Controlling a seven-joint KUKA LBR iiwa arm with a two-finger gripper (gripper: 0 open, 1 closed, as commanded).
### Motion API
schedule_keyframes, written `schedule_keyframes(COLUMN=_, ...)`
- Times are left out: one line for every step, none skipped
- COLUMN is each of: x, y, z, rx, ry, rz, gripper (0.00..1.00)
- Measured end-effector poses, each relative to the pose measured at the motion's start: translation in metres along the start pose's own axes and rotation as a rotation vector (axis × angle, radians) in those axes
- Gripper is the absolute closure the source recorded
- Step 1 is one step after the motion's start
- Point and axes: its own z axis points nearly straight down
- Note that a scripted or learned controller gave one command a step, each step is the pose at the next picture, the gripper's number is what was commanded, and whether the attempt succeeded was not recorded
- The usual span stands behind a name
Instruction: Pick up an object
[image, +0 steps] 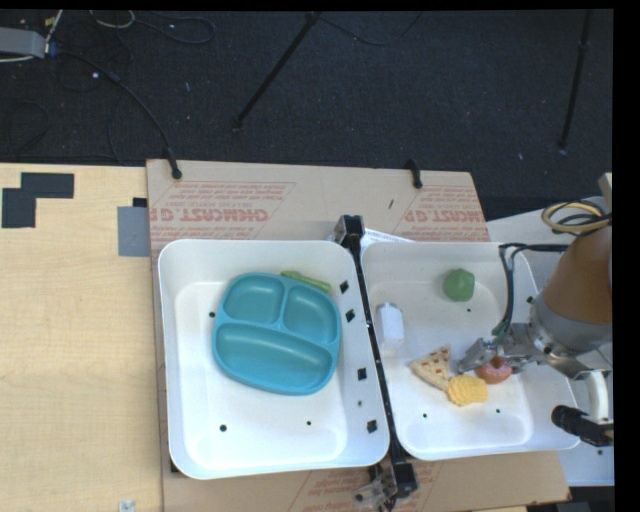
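Camera view: your gripper (487, 358) is hovering over a small reddish-pink object (496, 373); finger state is indiscernible.

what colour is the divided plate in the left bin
Light blue, a turquoise shade; the divided plate shows plainly in the camera view.

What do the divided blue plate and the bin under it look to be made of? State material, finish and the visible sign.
Blue plate: probably moulded plastic, smooth and fairly matte; uniform teal colour, rounded ridges between three compartments. Left bin: likely thin formed plastic, white with slight sheen; rounded corners, shallow rolled rim. Neither is certain by look alone.
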Motion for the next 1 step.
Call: schedule_keyframes(x=-0.0011, y=0.0001, z=-0.0111, rx=0.001, ry=0.001, rz=0.002, gripper=1.0)
